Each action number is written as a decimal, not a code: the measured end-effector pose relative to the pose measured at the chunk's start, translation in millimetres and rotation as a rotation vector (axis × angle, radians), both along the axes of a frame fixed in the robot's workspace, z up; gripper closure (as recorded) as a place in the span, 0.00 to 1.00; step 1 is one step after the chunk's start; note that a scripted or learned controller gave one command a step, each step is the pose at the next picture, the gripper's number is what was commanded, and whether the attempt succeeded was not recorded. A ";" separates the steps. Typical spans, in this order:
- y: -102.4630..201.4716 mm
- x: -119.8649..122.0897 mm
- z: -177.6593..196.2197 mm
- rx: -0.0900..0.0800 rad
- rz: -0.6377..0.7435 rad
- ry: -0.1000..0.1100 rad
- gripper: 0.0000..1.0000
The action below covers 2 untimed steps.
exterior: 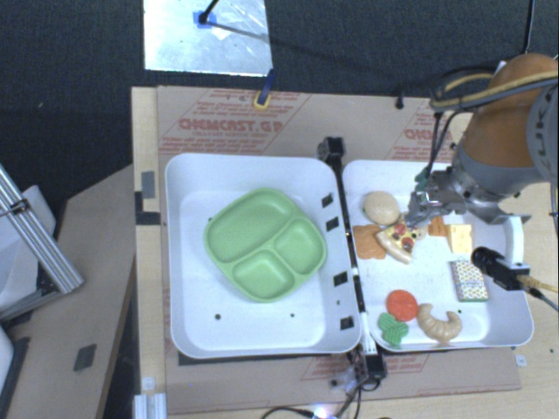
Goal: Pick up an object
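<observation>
My gripper (417,218) hangs low in the right bin (437,343), at the top of a toy pizza slice (397,241). A tan bread roll (381,207) lies just left of it, and an orange cracker-like piece (368,243) sits under the slice's left side. An orange cheese wedge (456,235) lies to the right of the gripper. Nearer the front lie a red tomato slice (402,304), a green broccoli piece (392,329), a croissant (441,323) and a patterned small box (469,279).
The left bin (188,326) holds a green divided plate (265,243). A black divider with clips (342,234) runs between the bins. The arm's grey and orange body (511,129) overhangs the right bin's far right corner. A black fitting (498,267) juts over the box.
</observation>
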<state>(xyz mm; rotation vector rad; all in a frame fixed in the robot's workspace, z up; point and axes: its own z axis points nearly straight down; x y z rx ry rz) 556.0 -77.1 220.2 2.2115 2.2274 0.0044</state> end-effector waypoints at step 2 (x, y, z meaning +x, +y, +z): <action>20.1 75.1 5.4 0.000 0.000 -0.001 1.00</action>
